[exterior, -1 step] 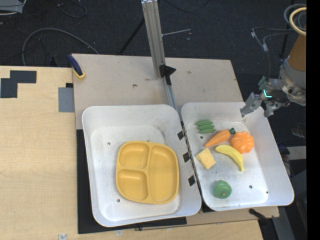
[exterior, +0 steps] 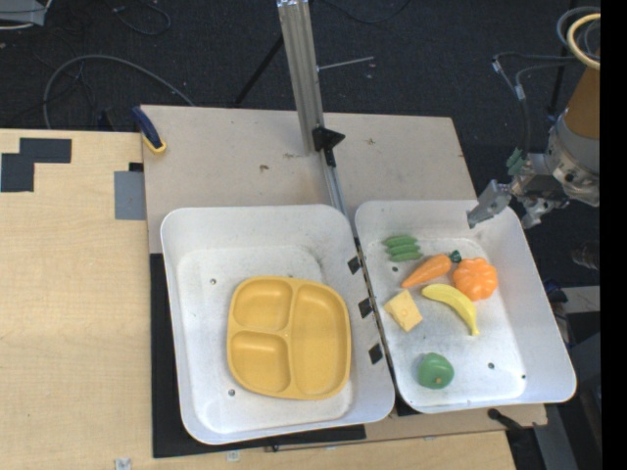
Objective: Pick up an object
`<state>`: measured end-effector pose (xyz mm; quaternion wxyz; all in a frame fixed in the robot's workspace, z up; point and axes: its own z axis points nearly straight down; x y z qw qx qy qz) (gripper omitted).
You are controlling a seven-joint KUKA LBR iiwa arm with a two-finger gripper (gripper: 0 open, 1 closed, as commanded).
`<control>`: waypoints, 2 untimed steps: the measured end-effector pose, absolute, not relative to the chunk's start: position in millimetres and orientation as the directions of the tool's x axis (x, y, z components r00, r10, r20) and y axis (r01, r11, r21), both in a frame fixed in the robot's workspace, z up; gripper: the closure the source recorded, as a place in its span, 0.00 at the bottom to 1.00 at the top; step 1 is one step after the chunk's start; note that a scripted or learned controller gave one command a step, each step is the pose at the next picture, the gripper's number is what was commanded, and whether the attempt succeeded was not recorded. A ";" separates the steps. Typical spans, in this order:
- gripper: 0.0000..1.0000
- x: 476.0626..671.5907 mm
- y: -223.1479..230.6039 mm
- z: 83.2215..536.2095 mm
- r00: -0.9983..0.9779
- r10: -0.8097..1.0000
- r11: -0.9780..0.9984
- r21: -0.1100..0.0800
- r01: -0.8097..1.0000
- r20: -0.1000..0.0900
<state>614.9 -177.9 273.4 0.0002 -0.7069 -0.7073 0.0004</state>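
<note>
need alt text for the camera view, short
Two white bins sit side by side on a bench: the left bin holds a yellow divided plate, the right bin holds toy food: green beans, carrot, orange pumpkin, banana, cheese wedge and green apple. The arm's hand hovers over the right bin's far edge, holding nothing visible.

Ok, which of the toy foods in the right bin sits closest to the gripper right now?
The orange pumpkin, at the cluster's upper right, lies closest to the gripper. The carrot and green beans sit further left; the banana, cheese and green apple lie lower.
</note>
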 end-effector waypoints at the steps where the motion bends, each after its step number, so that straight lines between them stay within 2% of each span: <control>1: 0.00 613.3 -177.5 229.8 0.000 1.000 0.000 -0.007 1.000 0.001; 2: 0.00 611.8 -172.3 165.3 0.000 1.000 0.000 -0.009 1.000 0.002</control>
